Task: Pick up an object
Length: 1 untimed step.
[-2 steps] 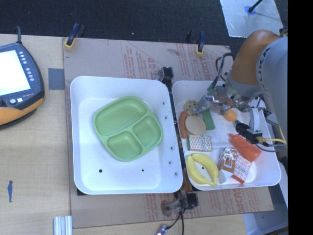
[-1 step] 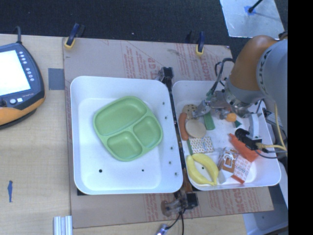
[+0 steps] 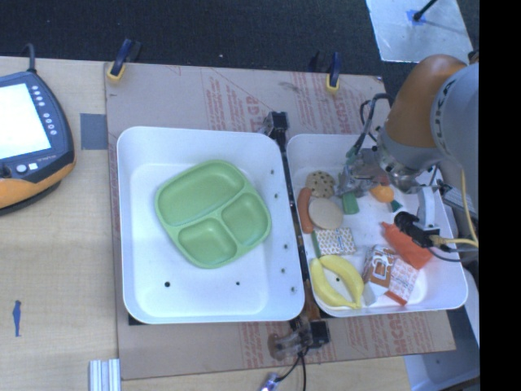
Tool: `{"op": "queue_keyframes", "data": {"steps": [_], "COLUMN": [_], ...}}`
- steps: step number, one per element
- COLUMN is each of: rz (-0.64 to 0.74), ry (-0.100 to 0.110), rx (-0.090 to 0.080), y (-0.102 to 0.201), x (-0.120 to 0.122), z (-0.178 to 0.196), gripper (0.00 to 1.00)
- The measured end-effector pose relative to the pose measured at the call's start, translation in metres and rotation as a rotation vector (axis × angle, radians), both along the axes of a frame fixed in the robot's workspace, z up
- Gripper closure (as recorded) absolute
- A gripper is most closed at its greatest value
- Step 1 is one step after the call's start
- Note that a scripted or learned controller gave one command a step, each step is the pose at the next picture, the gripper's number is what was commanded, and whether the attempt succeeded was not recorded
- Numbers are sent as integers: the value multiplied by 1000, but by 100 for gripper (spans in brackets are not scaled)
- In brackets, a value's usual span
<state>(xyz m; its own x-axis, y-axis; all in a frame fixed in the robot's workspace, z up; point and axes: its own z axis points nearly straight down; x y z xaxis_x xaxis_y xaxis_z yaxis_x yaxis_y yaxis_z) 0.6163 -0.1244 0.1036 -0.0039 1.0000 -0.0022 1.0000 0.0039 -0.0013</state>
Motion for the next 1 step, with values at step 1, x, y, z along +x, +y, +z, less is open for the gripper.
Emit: {"op": "queue_keyframes", "data": {"steps": [1], "rz": [0], "ry": [1], "rx": [3], "y": [65], "x": [-32], "z": [89], "gripper": [100]}}
